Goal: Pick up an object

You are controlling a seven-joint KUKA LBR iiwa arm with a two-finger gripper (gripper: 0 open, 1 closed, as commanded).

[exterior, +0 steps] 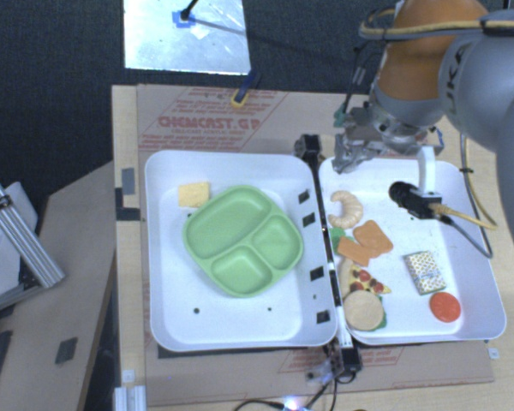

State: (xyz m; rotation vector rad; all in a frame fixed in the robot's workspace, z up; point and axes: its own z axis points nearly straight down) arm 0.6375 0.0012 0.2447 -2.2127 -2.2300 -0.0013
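My gripper hangs over the far left corner of the right bin, with nothing visibly held. Just in front of it lies a pale croissant. Nearer the camera come two orange toast-like pieces, a pizza slice and a round tan bun, all along the bin's left side. A silvery patterned packet and a flat red disc lie toward the bin's front right.
The left bin holds a green divided plate and a yellow cheese block at its far left. A ridge with black clips separates the two bins. My arm stretches above the right bin's far side.
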